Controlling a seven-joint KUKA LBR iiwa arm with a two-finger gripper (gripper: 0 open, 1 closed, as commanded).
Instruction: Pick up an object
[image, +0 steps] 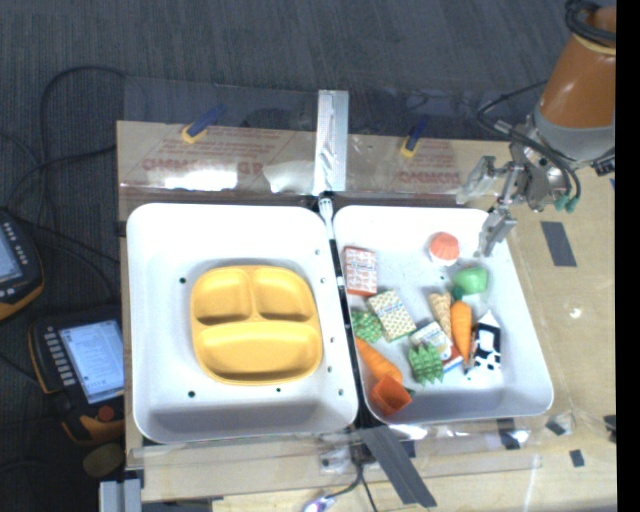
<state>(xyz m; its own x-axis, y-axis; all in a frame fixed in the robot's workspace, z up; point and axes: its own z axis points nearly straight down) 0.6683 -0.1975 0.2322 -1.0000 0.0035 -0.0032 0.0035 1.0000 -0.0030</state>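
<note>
While the end effector (493, 215) hangs spread and bare over the right bin's (530, 340) far corner, the red ball (444, 245) lies nearest, probably its target.

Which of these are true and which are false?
1. A yellow tray lies in the left bin. True.
2. The carrot is in the left bin. False: it is in the right bin.
3. The gripper holds the carrot. False: it hangs at the right bin's far rim, apart from it.
4. A green ball sits just above the carrot. True.
5. The tray is blue. False: yellow.
</note>
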